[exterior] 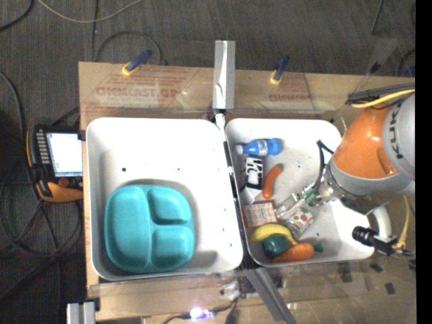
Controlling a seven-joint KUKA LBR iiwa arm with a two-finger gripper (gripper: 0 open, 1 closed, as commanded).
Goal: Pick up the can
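The grey arm with its orange band [364,147] is reaching in from the right over the right bin [331,245], one of two white bins sitting side by side on the table [169,90]. The claw [305,202] is hanging low over the middle of that bin, above a small crumpled packet [302,220]. At this slant and size it cannot be told whether the claw is open or closed, and nothing is showing between its tips.

The can [260,213], reddish-brown, is lying on its side near the bin's left wall, just left of the claw and apart from it. A yellow banana [271,232] is lying just below the can, with a blue bottle [262,146] near the far wall. A teal divided tray [150,228] is sitting in the left bin [135,130].
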